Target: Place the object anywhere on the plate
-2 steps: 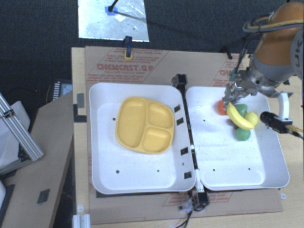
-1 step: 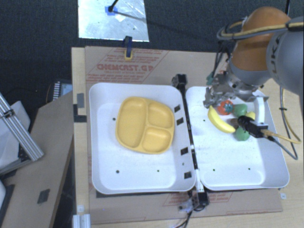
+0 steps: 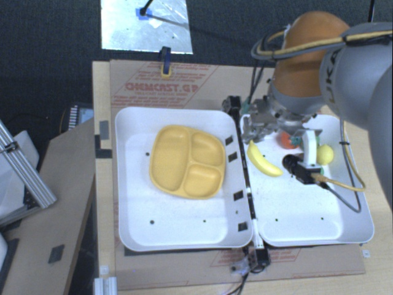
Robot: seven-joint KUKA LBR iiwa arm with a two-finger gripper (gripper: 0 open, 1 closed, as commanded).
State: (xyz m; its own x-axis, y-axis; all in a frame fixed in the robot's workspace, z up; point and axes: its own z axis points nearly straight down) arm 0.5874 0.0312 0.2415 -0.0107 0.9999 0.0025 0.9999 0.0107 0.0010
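Two shallow white bins side by side on the bench, left bin (image 3: 132,226) and right bin (image 3: 307,220). Big grey robot arm with an orange band (image 3: 353,72), reaching in over the far end of the right bin. In the middle of the left bin, a flat yellow plastic plate with three sections (image 3: 178,149), with nothing on it. In the right bin, near the wall between the bins, a small yellow toy banana (image 3: 264,162), most likely the thing to move. Lying flat, long way slanted, one tip up toward the far left, the other tip down toward the near right. Metal claw (image 3: 253,131) just beyond the banana's far tip, close to the wall between the bins, holding nothing. Cannot tell whether spread or pressed together. Beside the banana, a small red round thing (image 3: 286,142) and a small yellow-green round fruit (image 3: 326,154), partly hidden by the arm. Looks like the reach-and-grab step, with no pick-up done yet. Next, probably: come down over the banana's middle, turn to pinch across its thin way, lift, carry left over the wall, and let go above the plate.
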